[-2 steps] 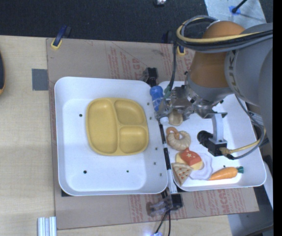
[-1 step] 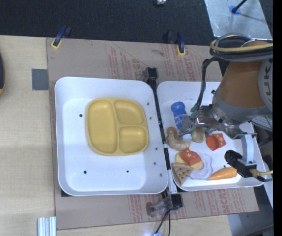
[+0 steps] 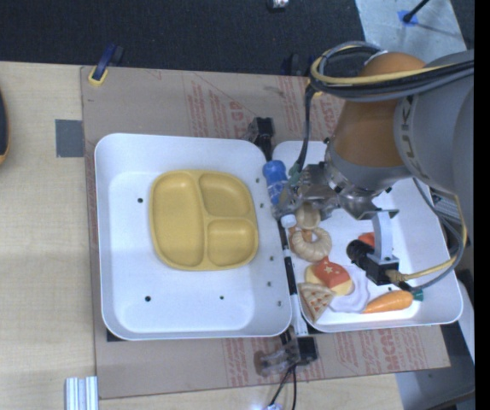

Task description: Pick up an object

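One view, overhead. Right bin [image 3: 437, 254] holds toy food: ring donut [image 3: 311, 243], red-yellow piece [image 3: 332, 276], waffle wedge [image 3: 315, 300], carrot [image 3: 390, 301], blue bottle [image 3: 274, 178]. Tool [image 3: 306, 213] sits just above donut; finger state: cannot tell. Donut prob. light, stiff plastic, smooth; grip across ring wall via hole. Left bin [image 3: 113, 229] holds yellow tray [image 3: 202, 220].

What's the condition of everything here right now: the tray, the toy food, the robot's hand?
Yellow three-compartment plastic tray: flat in left bin, nothing in it.
Beige ring doughnut: lying flat in right bin.
Red-and-yellow toy fruit: resting by a waffle wedge.
Orange carrot: on its side.
Blue bottle: against the bin's left wall.
Gripper: above the doughnut.
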Robot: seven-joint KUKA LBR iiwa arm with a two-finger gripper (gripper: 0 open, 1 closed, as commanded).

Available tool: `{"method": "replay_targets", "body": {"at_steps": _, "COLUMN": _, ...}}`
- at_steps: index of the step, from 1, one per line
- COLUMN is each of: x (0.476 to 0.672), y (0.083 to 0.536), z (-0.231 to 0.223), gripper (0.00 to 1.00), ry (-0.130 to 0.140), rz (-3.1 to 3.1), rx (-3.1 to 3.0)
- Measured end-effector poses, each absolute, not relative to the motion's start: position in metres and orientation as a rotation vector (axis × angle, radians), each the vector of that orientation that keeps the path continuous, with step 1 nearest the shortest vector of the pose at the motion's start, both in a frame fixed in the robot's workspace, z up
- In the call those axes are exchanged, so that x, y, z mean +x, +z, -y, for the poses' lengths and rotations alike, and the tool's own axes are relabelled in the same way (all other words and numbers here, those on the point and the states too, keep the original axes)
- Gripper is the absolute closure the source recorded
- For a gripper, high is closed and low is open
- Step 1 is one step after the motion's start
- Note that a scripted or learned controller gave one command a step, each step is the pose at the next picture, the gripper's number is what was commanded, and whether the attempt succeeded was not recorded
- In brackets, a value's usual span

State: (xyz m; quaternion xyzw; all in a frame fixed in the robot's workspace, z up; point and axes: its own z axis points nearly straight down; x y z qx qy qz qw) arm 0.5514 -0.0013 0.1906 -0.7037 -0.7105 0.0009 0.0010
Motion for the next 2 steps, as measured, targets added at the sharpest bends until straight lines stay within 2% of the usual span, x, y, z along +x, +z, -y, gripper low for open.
{"method": "replay_targets", "body": {"at_steps": 1, "x": 0.55, "y": 0.243, "z": 0.095, "gripper": 1.0, "ry": 0.003, "rz": 2.219, "rx": -2.23}}
{"method": "replay_targets", "body": {"at_steps": 2, "x": 0.576, "y": 0.218, "z": 0.029, "gripper": 1.0, "ry": 0.002, "rz": 2.231, "rx": -2.209}}
